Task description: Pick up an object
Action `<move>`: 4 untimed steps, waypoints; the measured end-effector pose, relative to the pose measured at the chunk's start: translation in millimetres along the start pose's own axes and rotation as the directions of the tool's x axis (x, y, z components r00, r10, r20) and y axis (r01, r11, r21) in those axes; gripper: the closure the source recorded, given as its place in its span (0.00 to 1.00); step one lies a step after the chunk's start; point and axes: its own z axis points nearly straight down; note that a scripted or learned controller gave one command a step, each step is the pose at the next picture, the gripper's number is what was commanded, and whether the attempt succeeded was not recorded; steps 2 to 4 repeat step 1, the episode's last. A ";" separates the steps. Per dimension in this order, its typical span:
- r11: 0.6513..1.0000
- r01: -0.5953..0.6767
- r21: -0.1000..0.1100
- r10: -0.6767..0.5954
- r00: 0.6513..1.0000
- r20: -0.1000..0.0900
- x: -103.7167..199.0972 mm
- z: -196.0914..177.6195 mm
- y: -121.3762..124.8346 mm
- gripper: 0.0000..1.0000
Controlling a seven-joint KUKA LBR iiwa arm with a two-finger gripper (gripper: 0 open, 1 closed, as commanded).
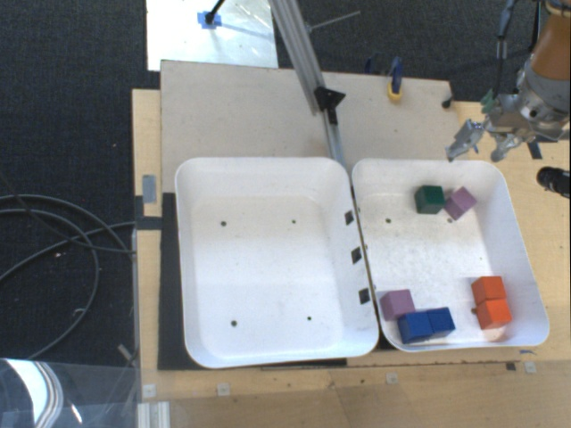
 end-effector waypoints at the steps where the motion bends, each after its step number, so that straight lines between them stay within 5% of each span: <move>1: 1.000 0.000 0.006 0.000 1.000 -0.002 -3.4 152.8 14.1 0.00; 4: 1.000 0.000 0.006 0.000 1.000 -0.002 -3.4 152.8 14.1 0.00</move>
